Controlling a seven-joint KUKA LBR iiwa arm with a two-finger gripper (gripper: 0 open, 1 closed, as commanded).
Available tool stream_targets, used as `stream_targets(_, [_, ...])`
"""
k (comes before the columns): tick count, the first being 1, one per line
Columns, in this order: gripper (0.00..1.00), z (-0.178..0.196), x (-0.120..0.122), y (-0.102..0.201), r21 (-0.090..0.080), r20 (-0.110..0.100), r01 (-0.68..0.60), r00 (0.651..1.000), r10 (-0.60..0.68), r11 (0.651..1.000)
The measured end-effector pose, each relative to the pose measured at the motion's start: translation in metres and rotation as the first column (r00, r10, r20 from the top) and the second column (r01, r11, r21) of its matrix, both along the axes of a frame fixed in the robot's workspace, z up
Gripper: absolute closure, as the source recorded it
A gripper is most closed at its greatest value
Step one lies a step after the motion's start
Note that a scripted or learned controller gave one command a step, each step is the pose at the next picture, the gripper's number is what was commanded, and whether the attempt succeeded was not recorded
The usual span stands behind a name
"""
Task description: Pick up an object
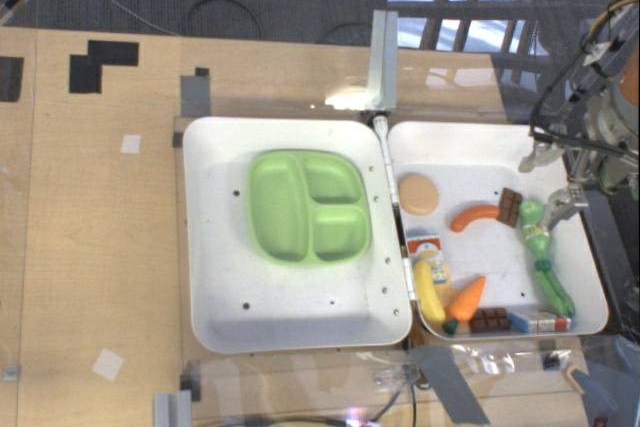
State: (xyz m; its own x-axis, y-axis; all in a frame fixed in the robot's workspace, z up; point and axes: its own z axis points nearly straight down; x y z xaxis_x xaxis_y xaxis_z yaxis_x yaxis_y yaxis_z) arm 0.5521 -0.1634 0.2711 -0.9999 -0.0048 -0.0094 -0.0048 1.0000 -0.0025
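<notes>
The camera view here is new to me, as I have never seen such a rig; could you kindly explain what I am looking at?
One camera, fixed above a bench, looks down at a slant on two shallow white bins. The left bin holds a green divided plate. The right bin holds toy foods: a round tan cookie, an orange sausage, a chocolate piece, a banana, a carrot and a green vegetable. From the right a robot arm reaches in; its two-finger hand is above the right bin's far right side, near the green vegetable. Nothing shows between its fingers, so it holds nothing that I can see.
</notes>
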Motion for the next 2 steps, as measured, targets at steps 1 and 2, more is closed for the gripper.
stream_targets(1, [0.00, -0.137, -0.040, 0.019, 0.004, -0.010, -0.024, 1.000, 0.024, 1.000])
stream_targets(2, [0.00, -0.169, -0.047, 0.051, -0.003, 0.014, -0.043, 0.999, 0.043, 0.999])
